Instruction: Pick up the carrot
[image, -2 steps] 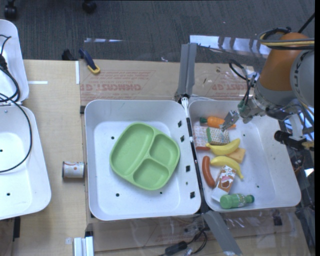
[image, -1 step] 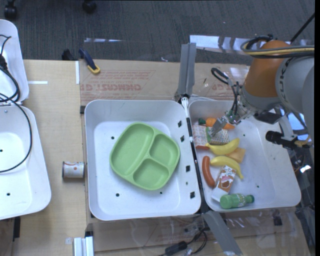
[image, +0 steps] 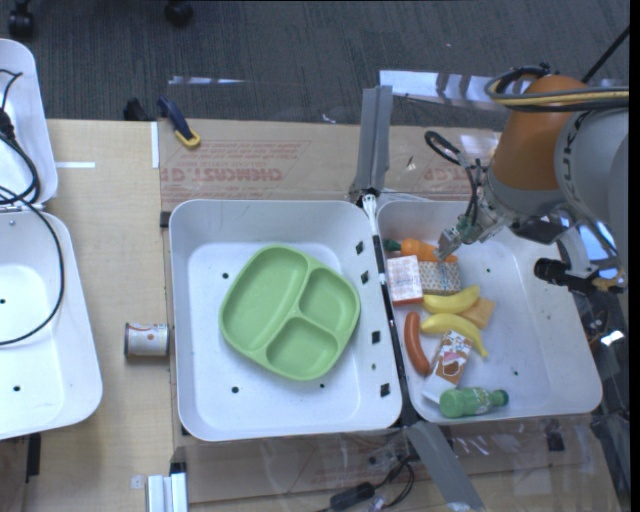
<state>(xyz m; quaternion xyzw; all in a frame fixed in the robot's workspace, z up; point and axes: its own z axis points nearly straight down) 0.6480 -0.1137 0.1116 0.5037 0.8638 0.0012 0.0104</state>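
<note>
**Gripper low over the carrot at the right bin's back-left corner**

The gripper (image: 447, 243) is small and blurred against the clutter, so I cannot tell how it is set. The carrot (image: 418, 249) lies near the back-left corner of the right bin (image: 540, 385), partly covered by the gripper tip and a small carton (image: 404, 279). Toward the bin's front lie two bananas (image: 452, 300), a sausage (image: 416, 343) and a green bottle (image: 472, 402). The left bin (image: 190, 400) carries a green divided plate (image: 290, 312). Both bins sit on a brown cardboard-covered bench (image: 100, 180); dark carpet runs beyond its back edge.
</note>
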